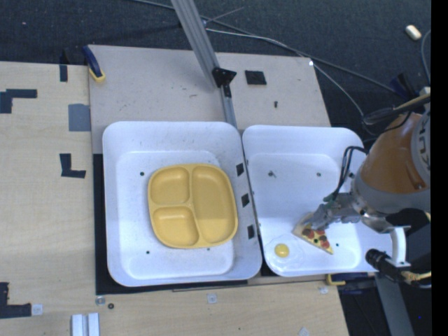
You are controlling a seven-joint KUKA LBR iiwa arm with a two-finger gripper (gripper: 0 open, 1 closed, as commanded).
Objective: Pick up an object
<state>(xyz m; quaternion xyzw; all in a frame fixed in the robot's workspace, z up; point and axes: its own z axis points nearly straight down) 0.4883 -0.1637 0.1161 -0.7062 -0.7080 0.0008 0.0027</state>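
A toy pizza slice (pixel 316 237) lies near the front right of the right bin (pixel 294 145). A small round yellow piece (pixel 281 250) sits to its left near the bin's front wall. My gripper (pixel 325 214) is down at the pizza slice's upper right edge, touching or just above it. The grey and orange arm (pixel 395 166) reaches in from the right above it.
The left bin (pixel 126 145) holds a yellow divided plate (pixel 191 206) in its middle. A metal pole (pixel 199 40) slants down to the seam between the bins. Cables run across the dark floor at the back.
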